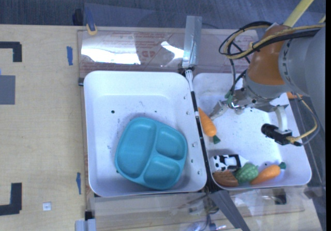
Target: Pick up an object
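Right bin (300,136): open floor mid-right; carrot (207,124) blocks left wall; toys (248,172) crowd near edge.

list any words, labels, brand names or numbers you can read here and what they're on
No text is readable in this view.
Clear sheet behind the bins: faint reddish print, too blurred to read.
Black-and-white toy in the right bin: a cow-like patch pattern, no letters.
Small square sticker on the bench: too small to read.
Blue divided tray, carrot: no markings seen.
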Motion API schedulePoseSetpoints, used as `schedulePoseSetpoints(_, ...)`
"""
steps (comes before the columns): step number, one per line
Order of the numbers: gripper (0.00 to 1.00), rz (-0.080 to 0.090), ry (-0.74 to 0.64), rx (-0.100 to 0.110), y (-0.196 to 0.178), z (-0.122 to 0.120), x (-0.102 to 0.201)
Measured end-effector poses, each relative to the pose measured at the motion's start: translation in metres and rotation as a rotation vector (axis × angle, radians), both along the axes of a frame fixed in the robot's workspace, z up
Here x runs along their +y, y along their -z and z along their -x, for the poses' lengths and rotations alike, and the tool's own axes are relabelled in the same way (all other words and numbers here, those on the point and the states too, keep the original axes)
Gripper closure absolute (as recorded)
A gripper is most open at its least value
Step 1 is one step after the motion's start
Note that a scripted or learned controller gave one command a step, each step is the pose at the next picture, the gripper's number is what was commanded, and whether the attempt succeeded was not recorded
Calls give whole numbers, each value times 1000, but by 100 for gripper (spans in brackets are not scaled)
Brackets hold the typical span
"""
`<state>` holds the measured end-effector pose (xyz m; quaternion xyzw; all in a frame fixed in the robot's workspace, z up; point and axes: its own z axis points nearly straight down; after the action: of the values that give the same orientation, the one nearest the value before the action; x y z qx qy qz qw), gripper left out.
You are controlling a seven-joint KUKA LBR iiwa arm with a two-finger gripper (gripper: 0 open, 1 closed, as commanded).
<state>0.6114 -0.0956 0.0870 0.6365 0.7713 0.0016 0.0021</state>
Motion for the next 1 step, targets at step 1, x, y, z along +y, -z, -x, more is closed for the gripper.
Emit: schedulePoseSetpoints(1,0,-16,74,72,6,-41,-52)
